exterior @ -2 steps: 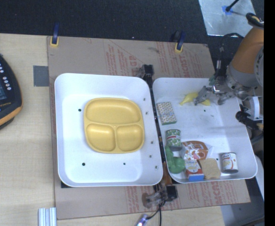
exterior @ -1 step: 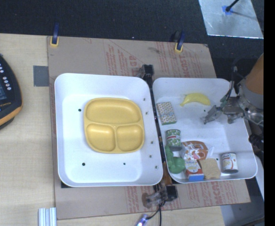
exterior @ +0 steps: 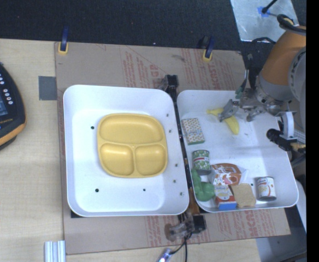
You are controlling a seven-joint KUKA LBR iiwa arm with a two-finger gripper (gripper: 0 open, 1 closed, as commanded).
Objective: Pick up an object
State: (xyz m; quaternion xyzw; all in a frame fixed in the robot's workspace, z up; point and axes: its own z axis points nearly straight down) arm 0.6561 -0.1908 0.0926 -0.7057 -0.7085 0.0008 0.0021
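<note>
The gripper is low in the right bin, right over the yellow banana near the bin's far side. Its fingers look spread open around the top of the banana, but nothing is lifted yet. The banana lies on the bin floor. The other toys sit at the near end of that bin, well apart. The yellow plate rests in the left bin. Closing and lifting are left to do
</note>
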